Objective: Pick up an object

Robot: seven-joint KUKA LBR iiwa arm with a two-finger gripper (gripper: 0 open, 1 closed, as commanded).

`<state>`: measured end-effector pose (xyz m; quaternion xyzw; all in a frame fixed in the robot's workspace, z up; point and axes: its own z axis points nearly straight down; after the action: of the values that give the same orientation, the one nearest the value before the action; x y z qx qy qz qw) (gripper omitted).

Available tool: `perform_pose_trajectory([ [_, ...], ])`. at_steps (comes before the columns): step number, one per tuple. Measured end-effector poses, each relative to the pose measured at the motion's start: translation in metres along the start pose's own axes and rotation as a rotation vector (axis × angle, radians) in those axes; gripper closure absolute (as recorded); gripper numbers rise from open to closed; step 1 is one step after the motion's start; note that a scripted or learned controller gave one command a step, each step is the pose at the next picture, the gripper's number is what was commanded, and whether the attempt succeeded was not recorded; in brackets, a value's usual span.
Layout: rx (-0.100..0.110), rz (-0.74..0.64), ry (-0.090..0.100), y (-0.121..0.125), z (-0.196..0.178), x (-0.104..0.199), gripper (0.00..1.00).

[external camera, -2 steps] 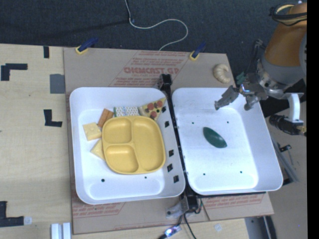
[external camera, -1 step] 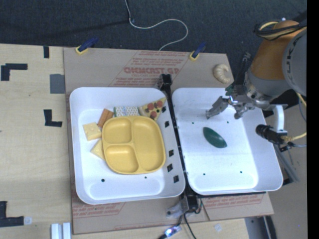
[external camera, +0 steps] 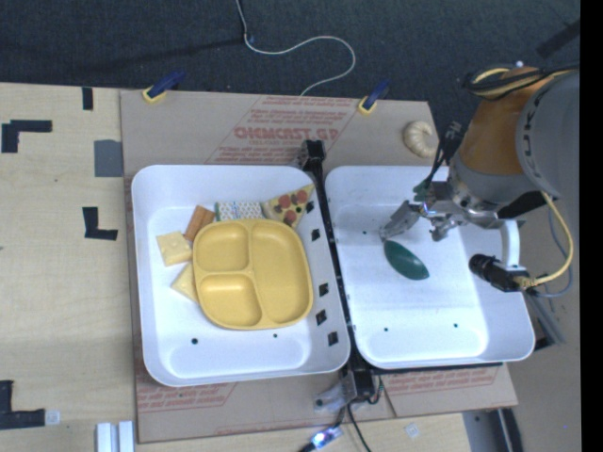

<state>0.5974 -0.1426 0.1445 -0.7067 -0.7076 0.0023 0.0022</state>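
Left bin holds a yellow divided plate atop small flat pieces. In the right bin, a green object lies loose, likely the target. Gripper hangs just above it, fingers spread, holding nothing.

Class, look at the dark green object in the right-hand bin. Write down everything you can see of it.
The dark green object is a small, smooth, oval piece, teal-green, tapering toward its upper left end; what it is cannot be told. It lies flat and slanted on the floor of the right bin, in the bin's upper middle, apart from the walls. The gripper hangs just above its upper end; contact cannot be made out. Nothing else lies against it.
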Motion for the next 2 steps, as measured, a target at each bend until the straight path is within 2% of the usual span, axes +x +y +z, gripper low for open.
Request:
perform_pose_trajectory([
  [1, 0.000, 0.000, 0.000, -0.001, 0.055, 0.001, 0.00],
  [2, -0.003, -0.001, 0.001, 0.000, 0.041, 0.002, 1.00],
])
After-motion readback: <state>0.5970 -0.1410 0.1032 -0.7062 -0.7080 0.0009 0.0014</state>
